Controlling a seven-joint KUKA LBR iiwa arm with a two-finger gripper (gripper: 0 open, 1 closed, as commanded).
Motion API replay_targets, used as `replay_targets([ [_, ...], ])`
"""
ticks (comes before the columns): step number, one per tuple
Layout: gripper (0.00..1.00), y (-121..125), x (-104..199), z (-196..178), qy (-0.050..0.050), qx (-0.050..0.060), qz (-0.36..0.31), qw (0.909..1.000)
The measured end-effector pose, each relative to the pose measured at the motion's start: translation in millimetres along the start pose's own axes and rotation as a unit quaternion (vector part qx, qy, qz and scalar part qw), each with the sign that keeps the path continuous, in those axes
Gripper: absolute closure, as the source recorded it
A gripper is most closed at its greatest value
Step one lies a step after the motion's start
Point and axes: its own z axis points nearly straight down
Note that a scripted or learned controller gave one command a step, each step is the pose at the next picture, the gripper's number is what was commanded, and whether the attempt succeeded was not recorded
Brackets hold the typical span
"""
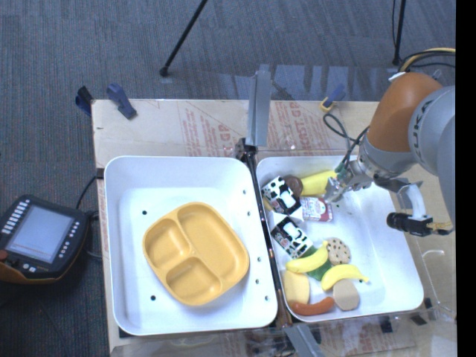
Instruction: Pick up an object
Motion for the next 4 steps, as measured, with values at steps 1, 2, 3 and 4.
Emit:
replay_targets([
  [1,0.0,0,0,1,0.0,0.001,0.0,1.0],
  [2,1.0,-1,0,-7,0.002,0.002,0.0,1.0],
  [3,0.0,-1,0,-6,0.002,0.003,0.0,1.0],
  [4,0.0,9,44,12,-0.003,-0.002,-0.038,0.9993],
])
